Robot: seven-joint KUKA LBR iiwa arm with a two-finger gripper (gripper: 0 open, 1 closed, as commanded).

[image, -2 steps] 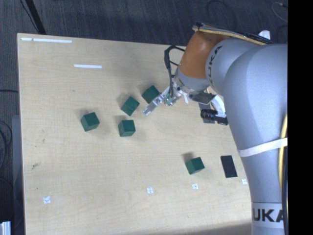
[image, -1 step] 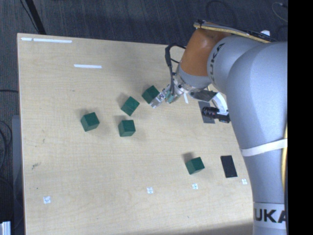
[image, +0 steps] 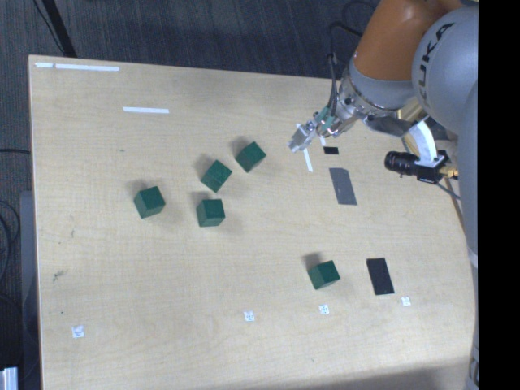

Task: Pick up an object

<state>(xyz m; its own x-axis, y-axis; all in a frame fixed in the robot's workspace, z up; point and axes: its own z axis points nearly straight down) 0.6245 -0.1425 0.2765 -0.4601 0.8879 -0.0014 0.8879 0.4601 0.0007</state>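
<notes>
Several dark green cubes lie on the pale wooden bench top [image: 162, 283]. One cube [image: 249, 156] sits nearest the gripper, with another [image: 215, 175] just left of it and a third [image: 210, 211] below that. A lone cube [image: 149, 201] lies further left, and one more [image: 324, 274] sits at the lower right. My gripper [image: 303, 153] hangs at the upper right, to the right of the nearest cube and apart from it. Its fingers look spread, with nothing between them.
A grey strip [image: 344, 186] and a black strip [image: 379, 275] lie flat on the right side. White tape [image: 146, 110] marks the upper left. Small white tags [image: 249, 316] dot the front edge. The arm's bulk [image: 414, 47] fills the upper right corner.
</notes>
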